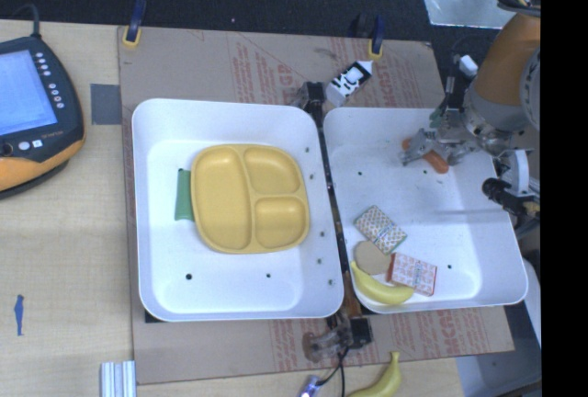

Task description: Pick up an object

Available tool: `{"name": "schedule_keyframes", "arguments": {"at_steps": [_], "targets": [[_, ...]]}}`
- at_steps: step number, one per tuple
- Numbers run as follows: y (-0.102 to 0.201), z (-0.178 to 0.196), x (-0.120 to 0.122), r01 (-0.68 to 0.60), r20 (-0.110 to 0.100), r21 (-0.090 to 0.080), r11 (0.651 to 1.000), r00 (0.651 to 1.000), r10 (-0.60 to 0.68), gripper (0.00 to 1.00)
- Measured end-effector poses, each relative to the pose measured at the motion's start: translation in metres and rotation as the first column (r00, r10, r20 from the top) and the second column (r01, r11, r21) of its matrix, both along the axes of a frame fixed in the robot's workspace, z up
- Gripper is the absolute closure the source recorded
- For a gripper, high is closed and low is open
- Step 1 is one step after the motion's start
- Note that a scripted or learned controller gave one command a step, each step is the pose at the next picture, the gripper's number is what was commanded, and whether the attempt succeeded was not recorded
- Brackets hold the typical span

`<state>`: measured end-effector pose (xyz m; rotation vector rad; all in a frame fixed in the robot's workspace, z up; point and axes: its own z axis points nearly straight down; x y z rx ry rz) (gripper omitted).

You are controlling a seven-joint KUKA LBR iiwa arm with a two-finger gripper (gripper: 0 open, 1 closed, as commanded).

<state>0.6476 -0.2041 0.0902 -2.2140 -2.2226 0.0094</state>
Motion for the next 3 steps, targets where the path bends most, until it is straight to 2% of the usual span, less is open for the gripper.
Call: {"name": "schedule_keyframes", "arguments": {"at_steps": [1,2,3], "targets": [[0.023,0.002,0.009,-0.002,0.004,-0.001,1.000,1.000,0.002,0.00],[-0.008,0.002,0.003,0.002,0.007,0.000,1.000,1.000,-0.002,0.00],[0.036,0.002,0.009,-0.002,0.002,0.002,1.000,1.000,0.002,0.00]]}}
